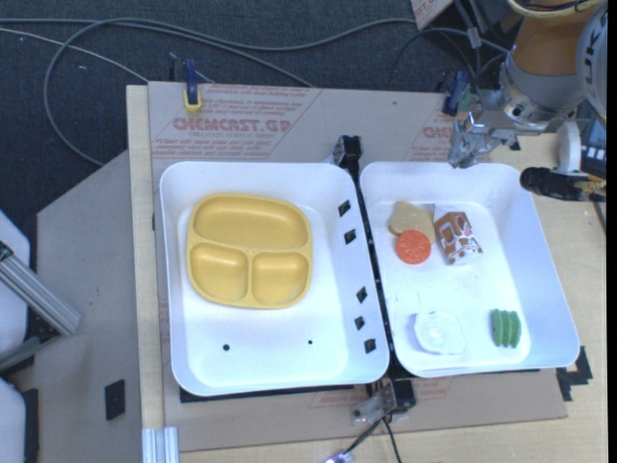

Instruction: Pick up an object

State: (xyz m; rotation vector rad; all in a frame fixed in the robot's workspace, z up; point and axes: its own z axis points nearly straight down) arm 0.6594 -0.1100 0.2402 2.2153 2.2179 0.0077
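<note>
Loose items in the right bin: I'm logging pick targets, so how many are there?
5. Tan piece at upper left, touching the orange-red disc below it; brown-and-white packet beside them; white round lid near the front; green piece at front right.

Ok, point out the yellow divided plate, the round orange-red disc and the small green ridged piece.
Yellow divided plate [251,250]: camera view, centre ridge.
Round orange-red disc [414,248]: camera view, top face.
Small green ridged piece [505,328]: camera view, middle.

Red "CHEMCAST GP" print on the brown protective sheet [241,119] covering the bench beyond the bins, repeated fainter farther right, smaller lines unreadable
</note>
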